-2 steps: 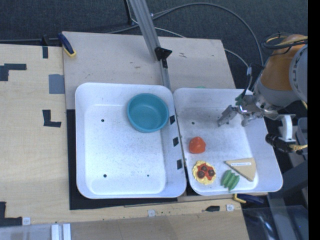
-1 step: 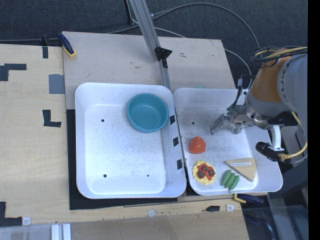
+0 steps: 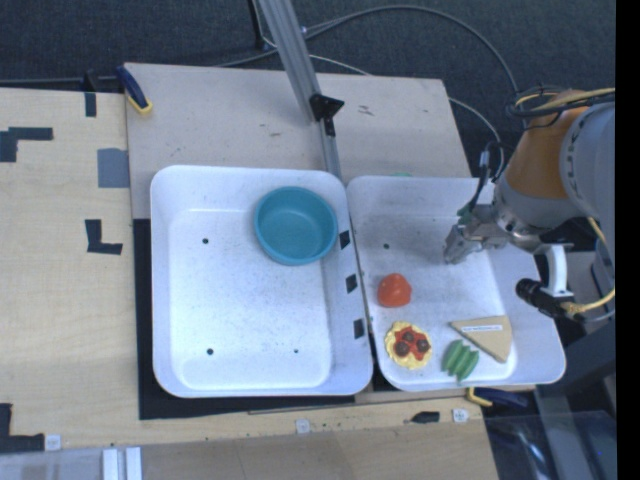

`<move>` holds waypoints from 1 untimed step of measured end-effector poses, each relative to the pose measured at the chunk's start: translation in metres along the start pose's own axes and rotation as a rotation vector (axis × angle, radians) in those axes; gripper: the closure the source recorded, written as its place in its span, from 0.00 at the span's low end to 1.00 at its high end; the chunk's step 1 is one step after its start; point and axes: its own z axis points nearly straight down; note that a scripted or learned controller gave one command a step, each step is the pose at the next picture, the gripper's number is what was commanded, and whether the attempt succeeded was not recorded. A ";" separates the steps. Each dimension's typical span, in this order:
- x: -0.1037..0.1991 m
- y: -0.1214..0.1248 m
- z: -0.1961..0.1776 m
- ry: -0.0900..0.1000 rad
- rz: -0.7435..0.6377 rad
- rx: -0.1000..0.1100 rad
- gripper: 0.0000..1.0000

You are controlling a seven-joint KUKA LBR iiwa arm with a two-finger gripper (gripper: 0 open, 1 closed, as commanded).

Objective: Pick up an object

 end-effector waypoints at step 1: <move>-0.007 0.002 -0.059 -0.001 0.001 -0.004 1.00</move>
